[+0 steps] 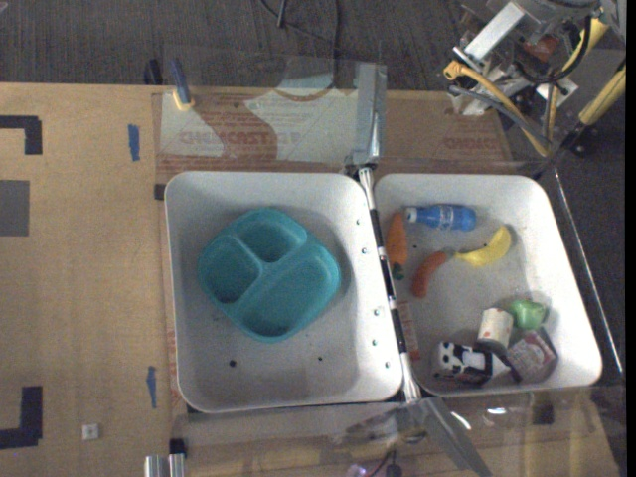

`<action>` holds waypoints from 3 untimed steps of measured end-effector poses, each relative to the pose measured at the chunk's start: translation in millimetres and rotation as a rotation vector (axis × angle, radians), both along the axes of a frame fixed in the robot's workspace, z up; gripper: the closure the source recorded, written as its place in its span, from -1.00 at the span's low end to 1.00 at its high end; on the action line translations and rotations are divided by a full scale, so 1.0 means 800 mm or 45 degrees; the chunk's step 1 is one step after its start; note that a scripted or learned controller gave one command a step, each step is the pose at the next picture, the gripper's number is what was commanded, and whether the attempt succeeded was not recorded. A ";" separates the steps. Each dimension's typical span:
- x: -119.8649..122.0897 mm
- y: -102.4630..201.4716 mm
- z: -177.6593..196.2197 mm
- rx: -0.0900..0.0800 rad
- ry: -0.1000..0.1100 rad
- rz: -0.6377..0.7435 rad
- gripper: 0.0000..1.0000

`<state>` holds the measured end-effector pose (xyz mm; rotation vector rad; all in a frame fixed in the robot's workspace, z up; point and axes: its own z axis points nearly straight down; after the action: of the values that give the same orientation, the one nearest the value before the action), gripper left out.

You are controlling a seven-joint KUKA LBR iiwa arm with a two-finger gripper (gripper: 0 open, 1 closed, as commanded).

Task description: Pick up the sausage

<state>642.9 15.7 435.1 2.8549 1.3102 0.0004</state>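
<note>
Your claw [477,68] hangs up beyond the far rim of the right bin [566,266], tangled in yellow cabling, and you can't tell from this angle if it's open or closed, so treat its state as unknown. Nothing is visibly held.

The sausage [429,271] lies well below and a bit left of the claw, in the right bin's left half, tilted on a diagonal. Watch the neighbours: a carrot-like orange piece [397,241] sits just left of it, the banana [485,249] nearly touches its upper end on the right, and the blue bottle [440,217] lies between the claw and the sausage.

Risks, imo: similar colour and shape means the program could go for the orange piece instead. Descend off-centre and you'll pinch the banana tip too, or nudge the sausage so it rolls vs. the bin divider. Closing along its length rather than across, it'll likely squirt out. The teal plate [268,271] in the left bin, far left of the claw, is no factor.
</note>
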 end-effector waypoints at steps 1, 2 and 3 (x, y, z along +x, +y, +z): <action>0.020 0.066 0.000 -0.001 -0.003 0.588 1.00; 0.029 0.232 0.001 -0.001 -0.004 0.975 1.00; 0.028 0.260 0.001 -0.002 -0.005 1.417 1.00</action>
<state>665.7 224.0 436.0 1.7303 2.6181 0.0053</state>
